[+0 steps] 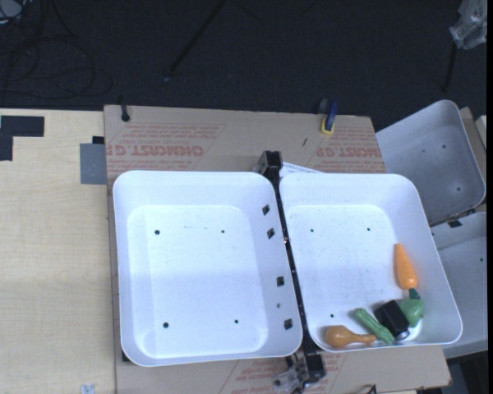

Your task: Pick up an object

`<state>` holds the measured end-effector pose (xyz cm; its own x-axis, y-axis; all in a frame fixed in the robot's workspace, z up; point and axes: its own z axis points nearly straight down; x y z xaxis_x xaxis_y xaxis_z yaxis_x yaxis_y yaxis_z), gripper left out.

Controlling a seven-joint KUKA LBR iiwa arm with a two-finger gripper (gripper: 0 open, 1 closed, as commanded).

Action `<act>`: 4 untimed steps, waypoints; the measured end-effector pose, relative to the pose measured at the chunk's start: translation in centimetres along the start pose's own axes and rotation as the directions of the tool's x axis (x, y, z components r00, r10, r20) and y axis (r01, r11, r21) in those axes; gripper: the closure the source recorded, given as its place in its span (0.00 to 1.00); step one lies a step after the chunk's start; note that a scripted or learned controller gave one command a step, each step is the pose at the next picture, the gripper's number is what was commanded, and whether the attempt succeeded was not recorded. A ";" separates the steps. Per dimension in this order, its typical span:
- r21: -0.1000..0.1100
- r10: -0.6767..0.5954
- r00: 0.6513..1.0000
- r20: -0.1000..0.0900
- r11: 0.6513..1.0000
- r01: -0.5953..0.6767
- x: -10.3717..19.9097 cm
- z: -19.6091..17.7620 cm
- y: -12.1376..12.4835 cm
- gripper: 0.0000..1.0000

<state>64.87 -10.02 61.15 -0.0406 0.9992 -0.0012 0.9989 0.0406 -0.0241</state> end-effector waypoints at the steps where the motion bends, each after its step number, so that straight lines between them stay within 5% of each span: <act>1: 0.003 -0.005 1.000 0.000 1.000 0.005 0.1 -0.9 0.0 1.00; 4: 0.008 -0.023 1.000 0.000 1.000 0.023 0.5 -3.7 0.2 1.00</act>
<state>65.12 -9.49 64.83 -0.0635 0.9980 -0.0006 0.9975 0.0634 -0.0324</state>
